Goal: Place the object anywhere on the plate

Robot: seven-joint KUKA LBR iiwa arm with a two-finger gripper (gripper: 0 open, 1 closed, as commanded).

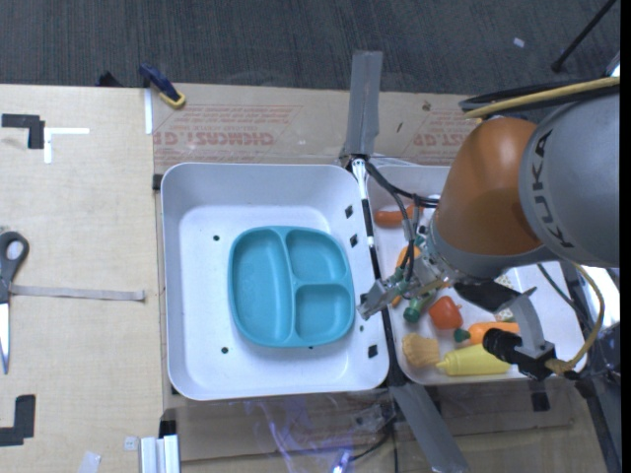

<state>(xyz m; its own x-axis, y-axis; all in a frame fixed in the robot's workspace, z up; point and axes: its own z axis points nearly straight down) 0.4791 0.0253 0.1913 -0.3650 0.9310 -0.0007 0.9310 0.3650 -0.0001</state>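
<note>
Blue plate (292,287) centre-frame, long axis vertical; gripper (394,296) at its right edge, open-or-closed state can't tell.

Bench clutter I can see around the two bins

I see the left white bin (187,294) and the right white bin (419,177) side by side on a light wooden bench (74,225). At the bench's left edge lie scissors (8,269), with a strip of grey tape (84,294) just to their right. Black corner marks (25,128) sit at the far left and near left. A blue and yellow clamp (161,83) rests at the far edge, beside printed cardboard (251,129). A grey bar (364,101) stands up between the bins at the far side
</note>
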